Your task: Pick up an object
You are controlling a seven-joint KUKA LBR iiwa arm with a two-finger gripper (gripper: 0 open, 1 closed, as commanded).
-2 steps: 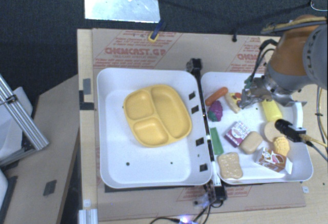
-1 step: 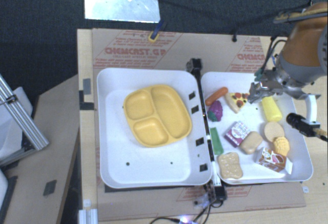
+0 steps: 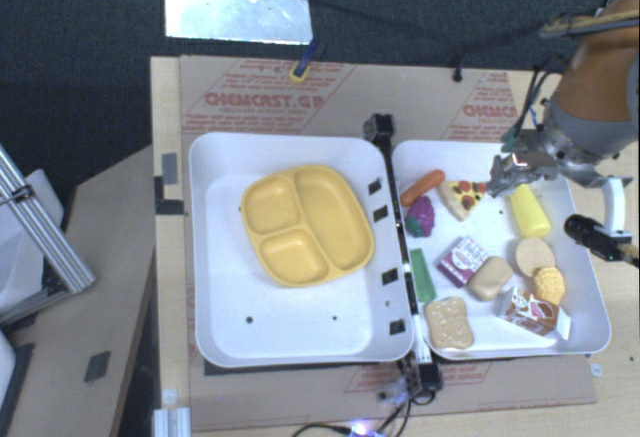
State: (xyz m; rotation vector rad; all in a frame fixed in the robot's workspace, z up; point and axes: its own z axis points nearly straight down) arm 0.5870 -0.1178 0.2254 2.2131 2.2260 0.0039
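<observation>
Robot arm (image 3: pixel 590 75) poised over the right of two white bins, above a scatter of toy food.

The left bin (image 3: pixel 215 225) holds a yellow divided tray (image 3: pixel 305 223). The right bin (image 3: pixel 590 320) holds a hot dog (image 3: pixel 421 187), a purple item (image 3: pixel 421 216), a pizza slice (image 3: pixel 462 196), a green stick (image 3: pixel 421 275) along the left wall, a purple packet (image 3: pixel 461 260), a tan block (image 3: pixel 490 277), a cracker (image 3: pixel 449 322), a yellow cylinder (image 3: pixel 529 211), a round biscuit (image 3: pixel 535 254), a waffle (image 3: pixel 548 284) and a red-and-white packet (image 3: pixel 530 311). The gripper (image 3: pixel 512 173) sits near the bin's top edge, between the pizza slice and the yellow cylinder, just beside both. Whether its fingers are spread or closed cannot be told, and nothing is seen held between them.
</observation>
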